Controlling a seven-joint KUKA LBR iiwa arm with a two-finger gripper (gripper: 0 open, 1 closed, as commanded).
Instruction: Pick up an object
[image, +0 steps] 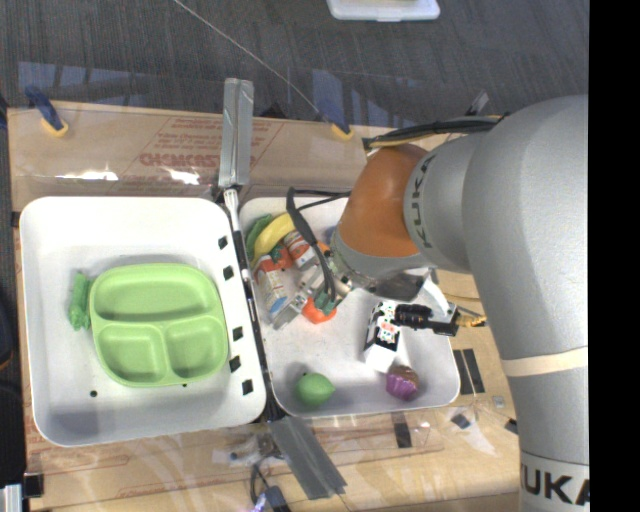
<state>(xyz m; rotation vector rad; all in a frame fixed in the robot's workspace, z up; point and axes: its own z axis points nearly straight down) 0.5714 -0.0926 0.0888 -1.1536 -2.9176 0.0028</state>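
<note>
**Arm low over the cluttered right bin**

Arm (500, 200) reaches in from the right, its orange band (380, 205) above the right bin (440, 385). The pincer (322, 285) sits down among a pile at that bin's upper left; whether it is open, closed or gripping anything cannot be told. In the pile lie a yellow banana (268, 232), an orange piece (318, 311) and some silvery items (280, 300). Nearer the front edge rest a green apple (314, 388), a purple object (402, 382) and a black-and-white carton (382, 335), each apart from the others. The left bin (50, 300) holds a green divided tray (157, 322) with a green leafy thing (78, 298) just beside its left edge.
</note>
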